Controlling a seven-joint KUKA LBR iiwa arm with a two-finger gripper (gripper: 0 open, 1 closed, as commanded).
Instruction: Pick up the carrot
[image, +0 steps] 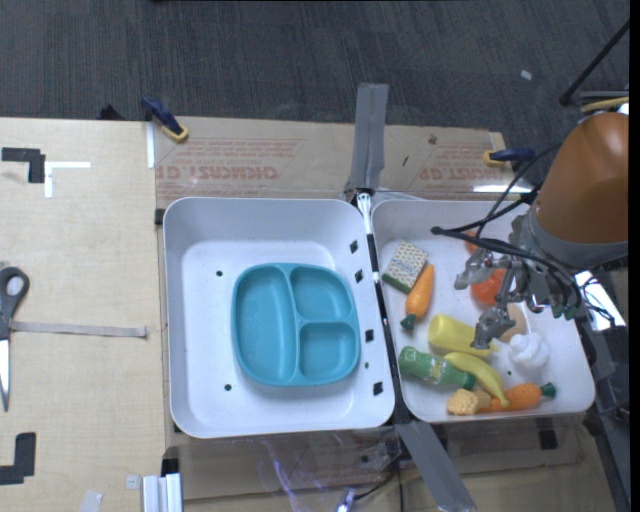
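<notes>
Currently, operator, your scene reads as follows, left to right.

Bench (80, 280): pale wood-grain sheet, flat and matte; a pair of scissors (8, 300) lies at its far left edge.

Left bin (185, 400): shallow, white, smooth plastic with rounded corners; it holds a teal divided plate (296, 324) with three compartments.

Right bin (572, 385): same make, touching the left one along the centre seam, crowded with toy food.

Carrot (420, 291): in the right bin's near-left part, close to the seam, lying at a slant with its green stalk end down-left, just below a speckled sponge block (406, 263). A second, stubbier carrot-like piece (522, 397) lies along the bin's lower edge; confirm which one you mean.

Handling, as judged: likely a light, rigid plastic toy, smooth and tapered, so it may slip toward the thin end. You should close across the thick orange middle, square to its long axis.

Neighbours: yellow pepper-like piece (455, 333), banana (482, 371) and green bottle (434, 367), all glossy, just below the carrot.

End effector (493, 322): hanging over the bin's middle, right of the carrot and apart from it, fingers drawn narrow with nothing seen between them.
</notes>
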